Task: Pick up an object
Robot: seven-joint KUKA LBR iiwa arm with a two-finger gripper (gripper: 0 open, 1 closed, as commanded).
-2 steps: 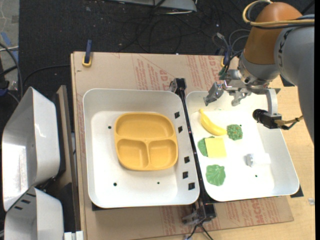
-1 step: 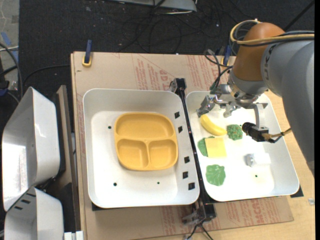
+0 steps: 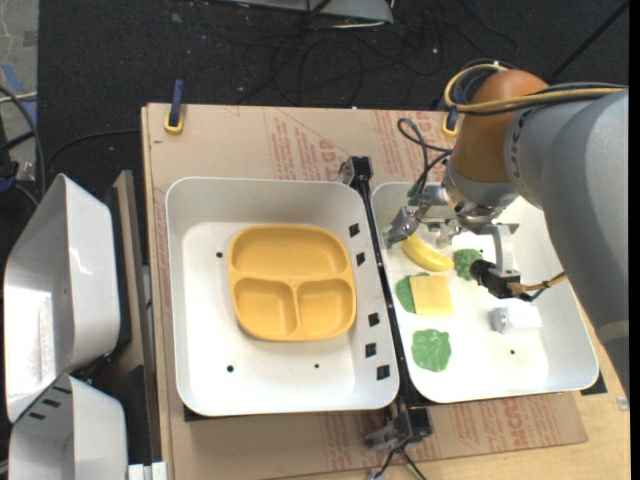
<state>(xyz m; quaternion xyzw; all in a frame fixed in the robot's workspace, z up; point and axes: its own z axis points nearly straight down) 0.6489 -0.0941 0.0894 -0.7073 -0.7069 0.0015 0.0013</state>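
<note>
Here the pincer (image 3: 432,224) hangs over the curved yellow plastic banana (image 3: 426,254) in the right shallow white bin (image 3: 560,368), its opening impossible to tell.

Left white bin (image 3: 190,268) holds a yellow three-compartment plate (image 3: 292,280), roughly centred; black clips (image 3: 372,320) along the divide between bins; brown cardboard sheet (image 3: 300,138) under both; orange clamp (image 3: 176,118) at its far-left corner; dark floor with cables (image 3: 300,38) beyond

Yellow divided tray (image 3: 293,281) in white left bin (image 3: 190,298); yellow banana (image 3: 427,255), pale-yellow square (image 3: 432,294), green pieces (image 3: 431,349)
</note>
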